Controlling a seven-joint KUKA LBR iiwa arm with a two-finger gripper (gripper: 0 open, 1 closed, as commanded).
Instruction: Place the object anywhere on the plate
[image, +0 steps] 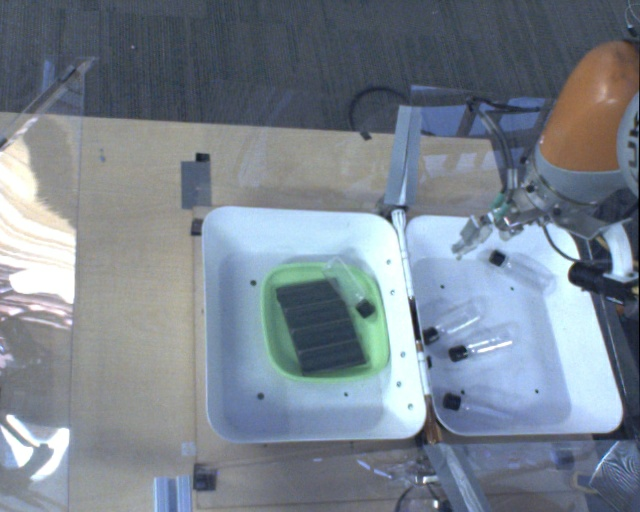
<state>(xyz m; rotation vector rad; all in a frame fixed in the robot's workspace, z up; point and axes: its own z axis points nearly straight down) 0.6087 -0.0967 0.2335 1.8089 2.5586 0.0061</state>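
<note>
Below gripper (470, 240), apart: capped vial (515, 263) in right bin (590, 400); grip state unclear.

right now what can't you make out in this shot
- Tool, camera view: small and blurred at the right bin's upper left; open or shut is unclear.
- Arm: cut off by the right edge.
- Clear vials in the right bin: transparent bodies fade into the white floor; mainly their black caps stand out.
- Vial on the green plate: see-through body beside the dark grooved block; its outline is faint.
</note>
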